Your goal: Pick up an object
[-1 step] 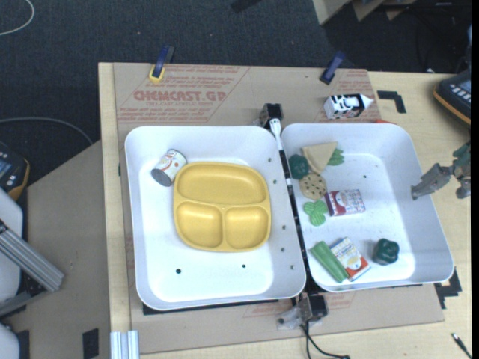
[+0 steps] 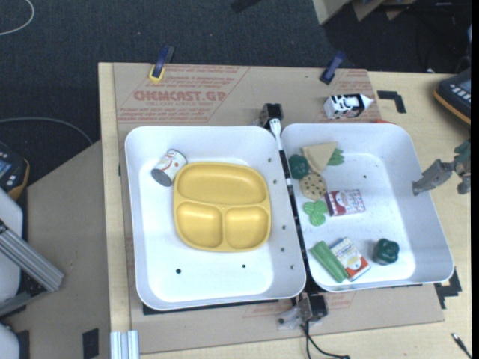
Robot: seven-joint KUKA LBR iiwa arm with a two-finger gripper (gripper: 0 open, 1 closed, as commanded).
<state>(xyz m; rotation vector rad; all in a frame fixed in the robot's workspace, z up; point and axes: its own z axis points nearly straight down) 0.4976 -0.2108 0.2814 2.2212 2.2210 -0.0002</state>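
**Inspector:** Dark carpet surrounds a pale wooden bench printed with red lettering, and two shallow white bins sit on it side by side. State the gripper's condition.

**Assistant:** The grey two-finger gripper shows at the far right, over the outer rim of the right white bin. One finger is visible, slanting down toward the rim. Whether the pair is spread or closed I cannot tell. Nothing is seen between them.

**Inspector:** Candidate objects, nearest the gripper first.

**Assistant:** All lie in the right bin, away from the gripper toward the other bin. Nearest is a dark green rounded pepper-like item, below and inward of the gripper. Beyond it, a small red-and-white carton lies flat near the bin's middle. Further down, an orange-and-white packet lies touching a long green stick-shaped vegetable. Along the far wall are a tan wedge sandwich with green leaf, a dark teal rounded piece, a speckled brown cookie, and a green clover-shaped piece.

**Inspector:** Farther out?

**Assistant:** The left white bin holds a yellow three-compartment plastic tray and a small can lying on its side, touching the tray's corner. On the bench behind the right bin stands a black-and-white patterned small carton.
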